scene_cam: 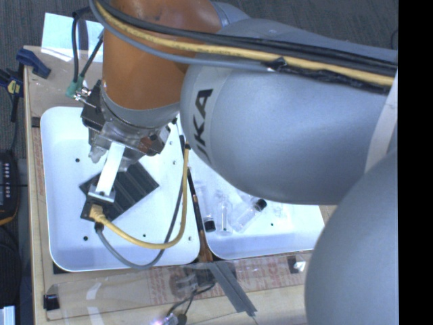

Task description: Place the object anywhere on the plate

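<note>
Left bin [62, 239]: my claw [108, 147] hangs over its upper middle, close above the floor. Cannot tell whether the claw is apart or together; the wrist housing covers it from this angle. Slab [139, 181], dark and ribbed, lies flat on the left bin's floor just below and right of the claw, skewed to the bin walls; its upper left part runs under my hardware, so I cannot tell whether claw and slab touch. Nothing visibly clamped. Right bin [284, 241]: a few clear pieces [233, 214] near its left wall, outlines faint against the white, shape not readable; a small dark bit [210, 224] just beside them. My arm [284, 127] blocks the upper and right parts of that bin and most of the bench behind both bins. Off the bins, upper left: blue clamp [30, 59] on the bench edge, pale blue sheet [57, 32] behind it. Black device [7, 181] cut off at the left border.
</note>
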Robot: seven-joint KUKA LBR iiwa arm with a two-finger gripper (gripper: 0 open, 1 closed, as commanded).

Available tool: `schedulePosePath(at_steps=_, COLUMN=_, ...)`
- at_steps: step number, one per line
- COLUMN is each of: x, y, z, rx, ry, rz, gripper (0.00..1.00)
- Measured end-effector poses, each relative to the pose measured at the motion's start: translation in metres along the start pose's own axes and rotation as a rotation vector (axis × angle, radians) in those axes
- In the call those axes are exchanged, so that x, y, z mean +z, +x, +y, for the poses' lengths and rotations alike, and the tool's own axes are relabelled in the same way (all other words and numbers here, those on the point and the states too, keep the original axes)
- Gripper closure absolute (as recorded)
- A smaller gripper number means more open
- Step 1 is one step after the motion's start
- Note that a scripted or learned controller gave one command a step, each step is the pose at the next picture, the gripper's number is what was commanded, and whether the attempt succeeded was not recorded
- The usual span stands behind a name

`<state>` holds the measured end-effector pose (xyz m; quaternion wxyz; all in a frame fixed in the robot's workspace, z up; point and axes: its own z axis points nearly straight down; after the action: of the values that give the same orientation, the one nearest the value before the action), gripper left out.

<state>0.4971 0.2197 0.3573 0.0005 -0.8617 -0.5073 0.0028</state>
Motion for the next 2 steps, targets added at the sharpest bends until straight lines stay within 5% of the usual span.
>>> schedulePosePath(at_steps=1, x=0.096, y=-0.012, z=-0.016, rx=0.369, ry=0.0, rz=0.001, gripper=1.0)
schedulePosePath(at_steps=2, x=0.086, y=-0.039, z=0.051, rx=0.394, ry=0.002, rz=0.003, gripper=1.0)
